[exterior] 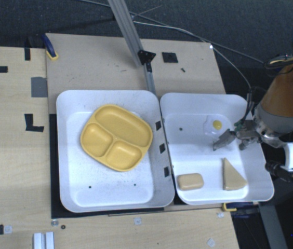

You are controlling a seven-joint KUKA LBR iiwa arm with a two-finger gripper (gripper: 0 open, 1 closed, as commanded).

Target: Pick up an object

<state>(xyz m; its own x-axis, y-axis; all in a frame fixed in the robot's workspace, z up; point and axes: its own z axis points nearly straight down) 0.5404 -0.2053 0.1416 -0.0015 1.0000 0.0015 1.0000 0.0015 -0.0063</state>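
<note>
While the arm (281, 100) is cut off, its tool (232, 139) gapes wide above the right bin (188, 108).

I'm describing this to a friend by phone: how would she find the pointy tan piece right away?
Look at the right bin of the two white ones. Along its near edge lie two tan pieces; the tan wedge is the one further right, just below the gripper. It is triangular, whereas its neighbour, the tan block, is a rounded rectangle.

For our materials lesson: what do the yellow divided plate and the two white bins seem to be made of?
Yellow divided plate: likely moulded plastic, smooth with a dull sheen and rounded compartment edges. Bins: probably thin glossy plastic, judging by soft highlights and rounded rims.
</note>
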